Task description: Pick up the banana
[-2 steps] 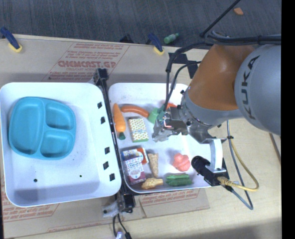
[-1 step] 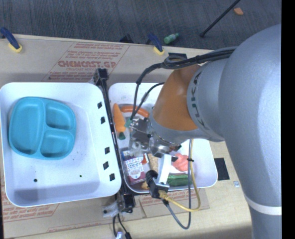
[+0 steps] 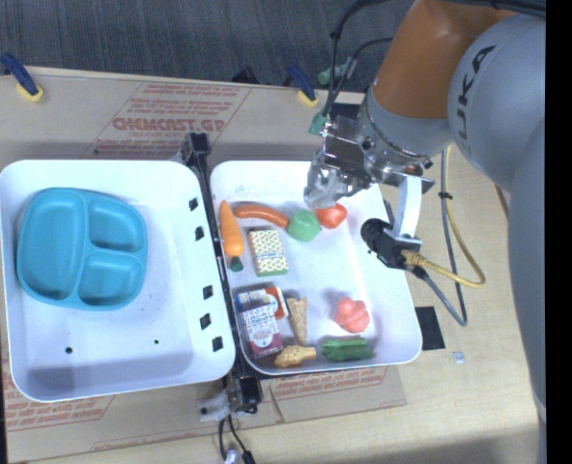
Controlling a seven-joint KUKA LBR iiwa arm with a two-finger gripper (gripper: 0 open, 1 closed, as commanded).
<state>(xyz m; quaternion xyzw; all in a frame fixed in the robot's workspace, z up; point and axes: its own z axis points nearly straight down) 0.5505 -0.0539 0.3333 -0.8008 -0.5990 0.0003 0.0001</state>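
Two shallow white bins sit side by side on a bench covered with brown cardboard. The left bin (image 3: 35, 375) holds one thing, a light blue divided plate (image 3: 78, 247) lying toward its far left. The right bin (image 3: 402, 329) is crowded. An orange carrot (image 3: 231, 232) lies along its left wall, with a red-orange sausage (image 3: 260, 214) beside it near the far wall. Next to that are a round green fruit (image 3: 303, 226) and a small red-orange piece (image 3: 332, 217). In the middle lies a small yellow-and-green patterned box (image 3: 268, 252). Nearer the front are a red-and-white carton (image 3: 259, 321), a tan waffle piece (image 3: 297, 318) and a pink-red strawberry (image 3: 353, 314). A dark green vegetable (image 3: 347, 349) lies against the near wall. Which item is the banana cannot be told for certain; the closest in colour is a pale yellow-tan piece (image 3: 295, 357) at the near wall, between the carton and the green vegetable. The gripper (image 3: 323, 193) reaches in from the right and hangs low over the far part of the right bin, just beside the green fruit and the red-orange piece. Whether it is spread or pressed together cannot be told, and nothing is seen in its grasp. Red print on the cardboard behind the bins reads "CHEMCAST GP". The grey arm (image 3: 489, 75) shows part of the KUKA name.
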